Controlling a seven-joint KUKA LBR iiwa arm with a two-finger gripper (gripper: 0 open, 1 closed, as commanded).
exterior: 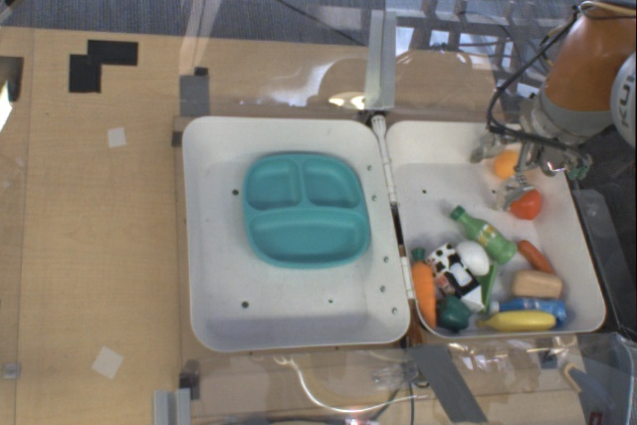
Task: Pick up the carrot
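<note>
The carrot (424,292) is found in the right bin (435,176), lying lengthwise against the bin's left wall near the front corner. Its orange body is pressed beside a black-and-white cow toy (460,266), and a dark green object (453,314) is seen just in front of that toy. A green bottle (483,233) is laid at a slant above the cow toy, with its cap towards the bin's middle. Further right, a small orange-red sausage-shaped piece (535,256), a tan bread-like piece (537,285), a blue item (542,305) and a yellow banana (520,320) are grouped along the front right corner. A red tomato (527,204) and an orange fruit (507,163) are placed nearer the back of the bin.

The gripper (522,166) is positioned over the back right part of the right bin, just above the orange fruit and tomato and well apart from the carrot. How wide its fingers are set cannot be told (they are small and cluttered by cables), and nothing is visibly held between them.

A teal divided plate (305,209) is seated in the middle of the left bin (214,244).
</note>
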